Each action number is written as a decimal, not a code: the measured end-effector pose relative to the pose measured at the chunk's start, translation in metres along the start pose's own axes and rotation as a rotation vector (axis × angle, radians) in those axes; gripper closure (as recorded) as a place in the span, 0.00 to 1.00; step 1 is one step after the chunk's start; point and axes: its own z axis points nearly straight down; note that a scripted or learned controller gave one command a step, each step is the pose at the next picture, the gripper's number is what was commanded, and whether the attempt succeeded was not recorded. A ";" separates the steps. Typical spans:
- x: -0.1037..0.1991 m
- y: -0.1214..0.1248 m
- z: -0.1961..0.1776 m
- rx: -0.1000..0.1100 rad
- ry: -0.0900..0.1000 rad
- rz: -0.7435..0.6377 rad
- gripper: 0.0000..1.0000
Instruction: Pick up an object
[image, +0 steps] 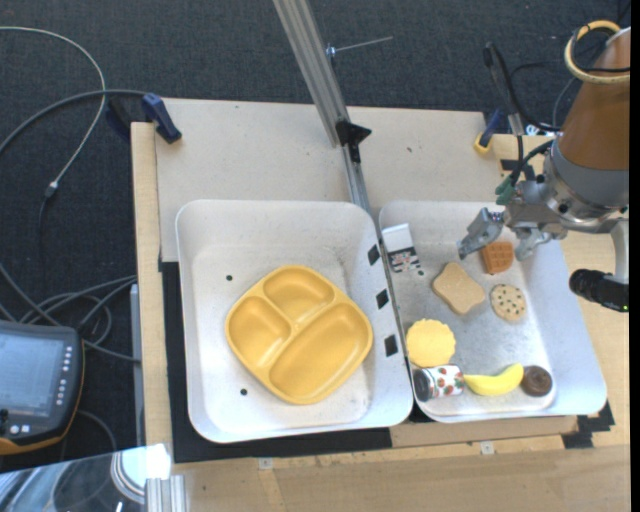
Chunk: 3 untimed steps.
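My gripper (502, 240) hangs over the back of the right bin (570, 330), open, with one grey finger (478, 236) out to the left. A small orange block (497, 258) lies just below the fingertips, on the bin floor and not held. Close by are a slice of toast (459, 288) and a chocolate-chip cookie (508, 301). Nearer the front lie a round yellow piece (431, 342), a small can (440, 381), a banana (495, 380) and a brown doughnut (537, 380).
A white box (398, 240) sits at the right bin's back left corner. The left bin (200, 300) holds a yellow divided plate (298, 332). A slanted metal pole (325, 85) crosses above the divider between the bins. The arm (595, 120) fills the upper right.
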 end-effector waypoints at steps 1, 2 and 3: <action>-0.028 -0.060 -0.067 -0.007 -0.003 0.003 0.00; -0.049 -0.076 -0.076 -0.004 -0.003 0.001 0.00; -0.059 -0.082 -0.071 0.001 -0.001 0.001 0.00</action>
